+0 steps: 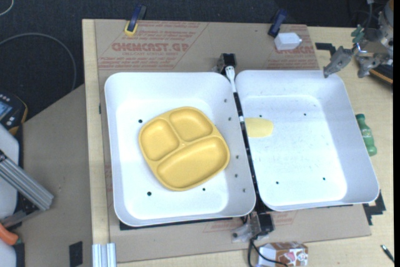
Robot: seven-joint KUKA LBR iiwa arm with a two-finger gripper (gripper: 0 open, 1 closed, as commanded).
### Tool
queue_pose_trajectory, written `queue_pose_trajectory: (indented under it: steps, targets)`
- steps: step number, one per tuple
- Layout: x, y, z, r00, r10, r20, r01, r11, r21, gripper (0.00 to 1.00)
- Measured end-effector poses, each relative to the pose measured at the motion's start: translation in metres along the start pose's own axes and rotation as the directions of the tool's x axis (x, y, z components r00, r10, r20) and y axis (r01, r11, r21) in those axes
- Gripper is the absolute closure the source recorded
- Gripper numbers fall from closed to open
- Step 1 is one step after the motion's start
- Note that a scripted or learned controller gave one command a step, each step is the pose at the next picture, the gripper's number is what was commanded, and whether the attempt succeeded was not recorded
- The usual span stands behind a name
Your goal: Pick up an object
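A yellow plate (183, 148) with three compartments lies flat in the left bin (122, 191). A small pale yellow piece (259, 127) rests in the right bin (312, 178), close to its left wall. My gripper (350, 57) is at the far right, above the bench just beyond the right bin's back right corner. It is well apart from both yellow things and nothing shows in it.
A green object (367, 134) lies along the right bin's outer right rim. A white block (287, 41) and two clamps (134, 20) sit on the cardboard bench behind the bins. Cables and a small box (284, 254) lie at the front edge.
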State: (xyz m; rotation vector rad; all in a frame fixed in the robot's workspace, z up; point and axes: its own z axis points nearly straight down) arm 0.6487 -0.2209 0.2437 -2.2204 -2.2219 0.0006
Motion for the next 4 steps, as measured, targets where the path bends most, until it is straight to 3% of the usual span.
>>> queue_pose_trajectory:
  steps: [1, 2, 3, 4]
  targets:
    - [0.042, -0.084, -0.065, 1.0, -0.001, -0.001, 0.001, 1.0, -0.003, 0.0]
    - [0.212, -0.133, -0.085, 1.0, -0.018, -0.007, 0.018, 1.0, 0.001, 0.0]
    - [0.202, -0.132, -0.094, 1.0, -0.001, -0.001, 0.001, 1.0, -0.001, 1.0]
    - [0.282, -0.17, -0.115, 1.0, -0.01, -0.003, 0.01, 1.0, -0.001, 1.0]
